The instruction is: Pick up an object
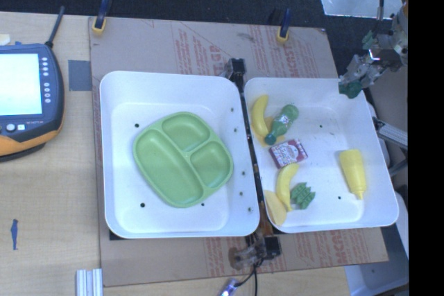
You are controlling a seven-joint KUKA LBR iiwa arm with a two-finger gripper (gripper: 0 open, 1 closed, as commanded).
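Yellow squeeze bottle (pixel 353 172): right bin (pixel 326 218), long axis near-far, slightly tilted. Gripper (pixel 352 85): farther back over the bin's far-right corner, well apart; opening cannot be told.

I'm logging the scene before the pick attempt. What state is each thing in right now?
gripper: above the right bin's far right corner, holding nothing visible
green divided plate: flat in the left bin, compartments bare
green bottle: lying on its side
yellow bottle: lying down
red packet: lying flat
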